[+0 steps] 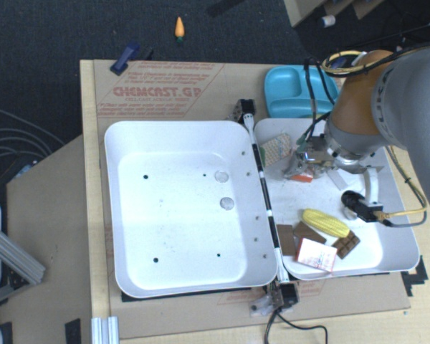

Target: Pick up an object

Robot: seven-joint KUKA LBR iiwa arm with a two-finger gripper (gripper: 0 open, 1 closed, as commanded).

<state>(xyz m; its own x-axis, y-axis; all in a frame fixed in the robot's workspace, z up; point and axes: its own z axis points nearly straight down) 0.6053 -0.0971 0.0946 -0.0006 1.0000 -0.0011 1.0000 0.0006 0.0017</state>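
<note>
My gripper hangs low in the back half of the right bin, reaching in from the right. Just beneath its tip lies a small red piece, close to or touching it; nothing shows clearly held. To its left, against the bin's back-left corner, lies a checkered pad. Toward the front of the bin are a yellow corn cob, a white box with red print, a brown bar and a dark brown flat piece.
The left bin sits beside the right one, with a black-clipped divider between them. A blue tray stands behind the right bin. A blue object and an orange bit lie beyond the bench.
</note>
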